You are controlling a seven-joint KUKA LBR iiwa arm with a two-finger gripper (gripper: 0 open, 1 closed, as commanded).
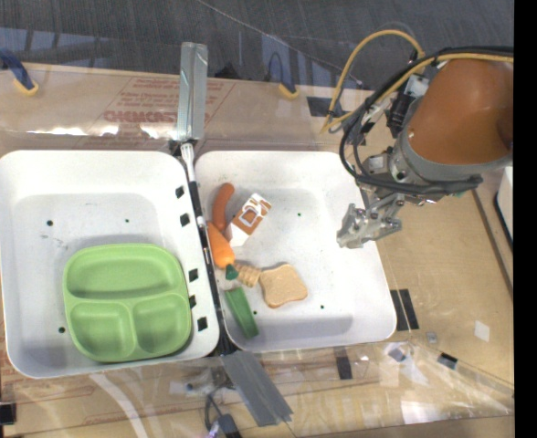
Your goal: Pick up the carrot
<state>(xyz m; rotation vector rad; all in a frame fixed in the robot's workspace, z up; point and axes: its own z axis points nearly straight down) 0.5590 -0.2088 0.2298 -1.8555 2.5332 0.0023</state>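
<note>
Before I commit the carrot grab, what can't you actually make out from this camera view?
- Gripper: small and blurred; its finger opening can't be read.
- Carrot: lies along the right bin's left wall; whether it touches the wall is unclear.
- Carton: print too small to read.
- Green piece below the carrot: too small to identify.
- Arm: cut off by the right edge.

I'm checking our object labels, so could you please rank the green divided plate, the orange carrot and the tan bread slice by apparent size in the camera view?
1. Green divided plate, by far the largest.
2. Orange carrot and tan bread slice: the carrot is longer, the bread broader; too close to rank.
</note>
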